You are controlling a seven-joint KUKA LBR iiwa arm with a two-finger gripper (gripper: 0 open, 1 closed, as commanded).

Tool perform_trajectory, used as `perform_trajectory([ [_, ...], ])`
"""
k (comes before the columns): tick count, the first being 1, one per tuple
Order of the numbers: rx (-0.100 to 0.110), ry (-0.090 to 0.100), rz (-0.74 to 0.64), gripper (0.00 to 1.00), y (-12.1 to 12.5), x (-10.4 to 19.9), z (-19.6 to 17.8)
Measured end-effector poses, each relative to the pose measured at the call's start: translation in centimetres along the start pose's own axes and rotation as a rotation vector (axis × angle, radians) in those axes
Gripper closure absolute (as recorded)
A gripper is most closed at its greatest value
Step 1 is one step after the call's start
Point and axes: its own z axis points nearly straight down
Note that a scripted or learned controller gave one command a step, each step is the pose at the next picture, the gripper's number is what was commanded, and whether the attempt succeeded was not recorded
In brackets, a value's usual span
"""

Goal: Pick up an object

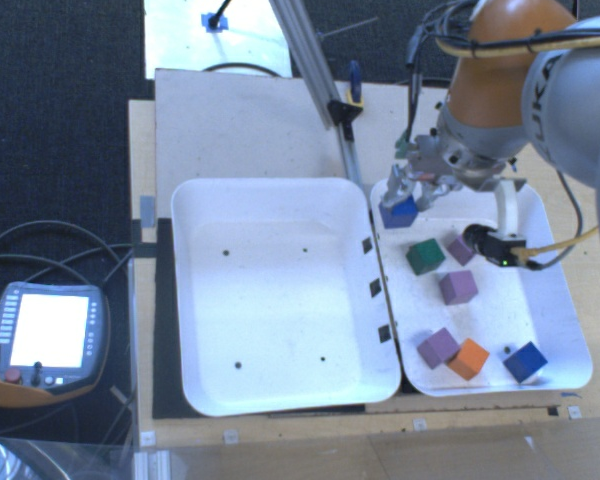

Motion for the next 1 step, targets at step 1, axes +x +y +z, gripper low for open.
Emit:
perform_trajectory([
  [1,-0.001,0.001,-0.002,1.0,-1.03,5.85,1.32],
])
